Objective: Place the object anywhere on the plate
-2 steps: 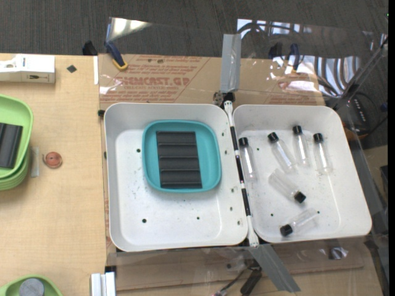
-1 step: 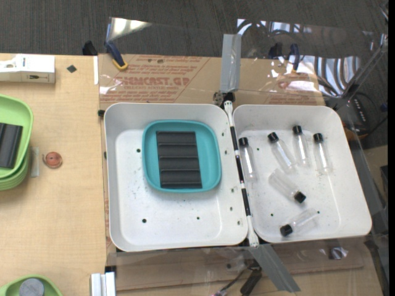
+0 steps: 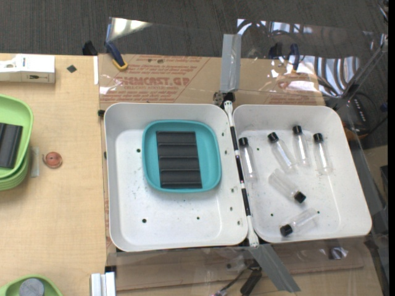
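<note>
Your six little clear vials [image 3: 290, 165] with black caps lie loose in the right bin [image 3: 345, 221], well apart from the teal plate [image 3: 151, 165] in the left bin [image 3: 123, 221], so one could roll or slip when grabbed, and you cannot tell the hand's state.

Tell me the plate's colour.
Teal rim with a dark grey ribbed centre, seen in the camera view, in the left bin.
</note>
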Controlling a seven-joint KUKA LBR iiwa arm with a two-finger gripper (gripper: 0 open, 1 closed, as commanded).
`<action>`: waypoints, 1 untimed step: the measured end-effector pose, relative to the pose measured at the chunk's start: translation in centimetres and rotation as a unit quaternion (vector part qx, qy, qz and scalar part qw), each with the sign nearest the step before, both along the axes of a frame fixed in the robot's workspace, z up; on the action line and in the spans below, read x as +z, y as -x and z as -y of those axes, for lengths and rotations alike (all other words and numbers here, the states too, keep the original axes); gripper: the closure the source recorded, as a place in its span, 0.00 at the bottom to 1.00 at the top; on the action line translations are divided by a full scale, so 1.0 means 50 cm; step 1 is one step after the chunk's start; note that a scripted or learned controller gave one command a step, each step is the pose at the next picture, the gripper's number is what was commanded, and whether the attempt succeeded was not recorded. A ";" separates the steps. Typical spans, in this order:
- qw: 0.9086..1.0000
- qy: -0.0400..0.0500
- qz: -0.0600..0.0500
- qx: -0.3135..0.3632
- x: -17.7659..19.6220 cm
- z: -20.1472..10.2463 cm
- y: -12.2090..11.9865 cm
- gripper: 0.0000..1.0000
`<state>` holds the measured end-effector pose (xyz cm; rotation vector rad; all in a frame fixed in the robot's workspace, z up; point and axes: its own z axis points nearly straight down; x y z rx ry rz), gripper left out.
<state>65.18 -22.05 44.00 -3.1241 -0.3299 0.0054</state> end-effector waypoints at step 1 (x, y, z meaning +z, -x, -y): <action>1.000 0.000 0.000 -0.002 0.001 0.000 -0.004 0.00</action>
